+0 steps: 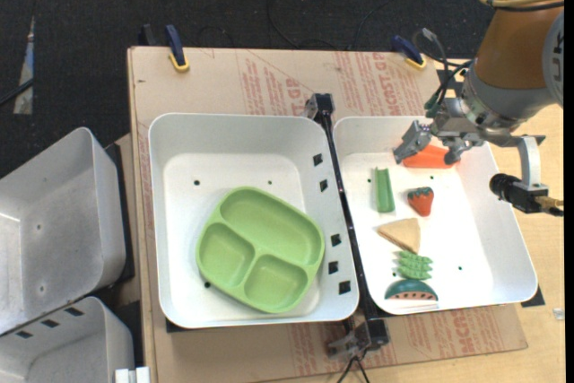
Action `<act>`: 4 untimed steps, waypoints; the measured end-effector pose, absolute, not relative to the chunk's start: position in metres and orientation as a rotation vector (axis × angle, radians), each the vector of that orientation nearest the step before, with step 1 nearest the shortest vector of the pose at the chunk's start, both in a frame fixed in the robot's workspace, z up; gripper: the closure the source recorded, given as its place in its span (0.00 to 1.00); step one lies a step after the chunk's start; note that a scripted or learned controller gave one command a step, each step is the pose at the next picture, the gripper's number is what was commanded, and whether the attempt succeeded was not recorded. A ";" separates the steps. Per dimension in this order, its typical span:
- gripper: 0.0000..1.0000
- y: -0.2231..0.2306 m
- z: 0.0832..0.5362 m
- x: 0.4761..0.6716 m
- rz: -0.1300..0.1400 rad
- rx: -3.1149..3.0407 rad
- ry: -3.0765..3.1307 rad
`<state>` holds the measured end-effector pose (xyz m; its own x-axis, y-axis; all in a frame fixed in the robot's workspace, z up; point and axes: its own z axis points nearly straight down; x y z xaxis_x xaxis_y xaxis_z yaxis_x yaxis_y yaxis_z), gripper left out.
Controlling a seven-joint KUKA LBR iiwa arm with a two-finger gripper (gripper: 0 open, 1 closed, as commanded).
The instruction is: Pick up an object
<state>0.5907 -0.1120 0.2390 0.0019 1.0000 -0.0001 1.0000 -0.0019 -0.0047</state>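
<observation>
At right of centre, the grey two-finger gripper (433,145) hangs over the right white bin's (502,269) upper part, fingers spread apart astride a flat orange plastic piece (425,159) (contact unclear) lying there.

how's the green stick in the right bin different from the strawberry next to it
The green stick is long, narrow and flat green all over; the strawberry is short, rounded and red with a small green top. The green stick lies lengthwise up and down the right bin, on the side nearer the divider, while the strawberry sits to its right. Both are small toy foods lying loose in that bin, away from the gripper.
</observation>
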 end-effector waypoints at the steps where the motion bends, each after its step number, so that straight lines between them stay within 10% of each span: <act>1: 0.00 -0.102 0.189 0.589 0.006 -2.220 -2.217; 2: 0.00 -0.101 0.124 0.590 0.006 -2.220 -2.216; 3: 1.00 -0.101 0.139 0.592 -0.001 -2.225 -2.220; 4: 1.00 -0.100 0.202 0.589 -0.006 -2.223 -2.228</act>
<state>0.5890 -0.0996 0.2016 -0.0022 1.0000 -0.0013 1.0000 0.0022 0.0066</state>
